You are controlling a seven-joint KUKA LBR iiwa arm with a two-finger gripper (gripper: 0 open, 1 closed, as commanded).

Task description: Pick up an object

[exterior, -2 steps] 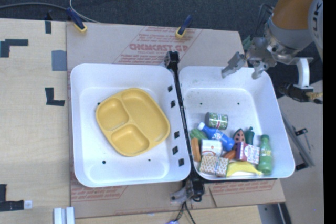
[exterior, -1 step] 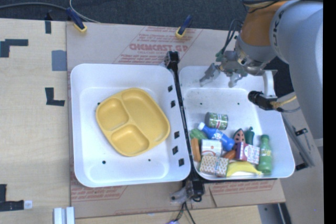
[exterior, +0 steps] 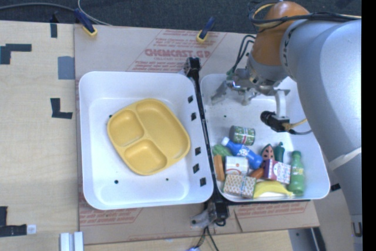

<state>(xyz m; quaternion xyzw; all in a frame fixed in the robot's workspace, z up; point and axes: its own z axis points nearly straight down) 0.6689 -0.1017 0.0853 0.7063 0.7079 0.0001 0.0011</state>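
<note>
Pale yellow three-compartment plastic plate (exterior: 148, 136) in the shallow white left bin (exterior: 94, 126). In the shallow white right bin (exterior: 214, 111) beside it: green tin can (exterior: 242, 135), blue-and-white bottle (exterior: 244, 154), yellow banana (exterior: 273, 188), green bottle (exterior: 296, 172), orange carrot (exterior: 219, 167).

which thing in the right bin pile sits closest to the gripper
The green can lying on its side, apart at the top of the pile, just below the gripper; everything else sits lower.

Yellow divided tray (exterior: 148, 136) in left white bin (exterior: 94, 126); cardboard sheet (exterior: 170, 53) beneath.
</note>
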